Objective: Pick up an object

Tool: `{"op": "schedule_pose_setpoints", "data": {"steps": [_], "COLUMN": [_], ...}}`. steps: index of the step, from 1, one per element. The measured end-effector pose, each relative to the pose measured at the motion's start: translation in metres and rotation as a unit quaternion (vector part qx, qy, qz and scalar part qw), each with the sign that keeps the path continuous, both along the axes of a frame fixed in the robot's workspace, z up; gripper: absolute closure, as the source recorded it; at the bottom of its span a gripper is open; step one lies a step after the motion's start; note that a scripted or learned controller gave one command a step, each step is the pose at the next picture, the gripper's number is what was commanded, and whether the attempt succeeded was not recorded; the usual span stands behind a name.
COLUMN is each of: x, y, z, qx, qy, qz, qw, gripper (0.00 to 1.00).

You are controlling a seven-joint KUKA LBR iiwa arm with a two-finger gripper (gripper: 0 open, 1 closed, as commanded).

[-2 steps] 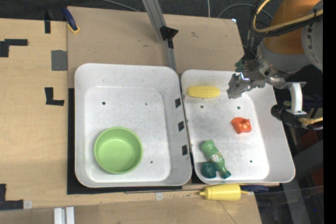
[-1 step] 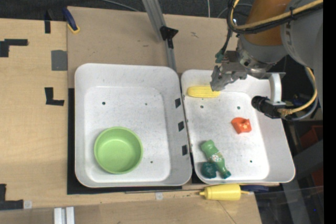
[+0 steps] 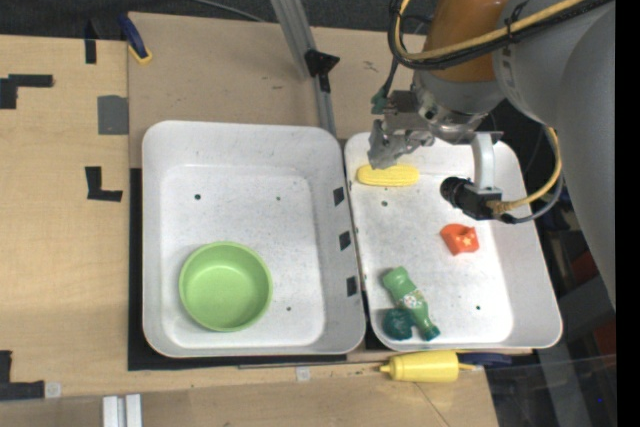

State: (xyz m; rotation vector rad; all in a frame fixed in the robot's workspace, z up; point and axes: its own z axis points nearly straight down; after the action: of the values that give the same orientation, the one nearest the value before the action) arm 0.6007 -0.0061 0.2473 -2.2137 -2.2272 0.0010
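Gripper [image 3: 385, 153] hangs directly above corn [image 3: 388, 177] at the right bin's [image 3: 520, 315] far-left corner; finger state cannot be told. Corn's long axis runs left-right, just below the tips; descent is near vertical.

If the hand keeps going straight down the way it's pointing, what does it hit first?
Most likely the yellow corn cob at the far end of the right bin; the hand sits just above it, though its height over it is unclear.

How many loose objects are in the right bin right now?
3: a yellow corn cob at the far edge under the claw, an orange piece mid-bin, a green bottle near the front. The arm may hide others.
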Motion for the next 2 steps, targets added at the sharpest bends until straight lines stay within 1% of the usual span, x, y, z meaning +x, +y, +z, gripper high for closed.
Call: {"op": "schedule_pose_setpoints", "data": {"steps": [1, 2], "x": [0.024, 0.042], "y": [0.056, 0.098], "z": [0.000, -0.002], "qx": [0.0004, -0.0001], "qy": [-0.001, -0.001], "qz": [0.000, -0.001], "qw": [1.0000, 1.0000], "gripper": [1.00, 1.00]}}
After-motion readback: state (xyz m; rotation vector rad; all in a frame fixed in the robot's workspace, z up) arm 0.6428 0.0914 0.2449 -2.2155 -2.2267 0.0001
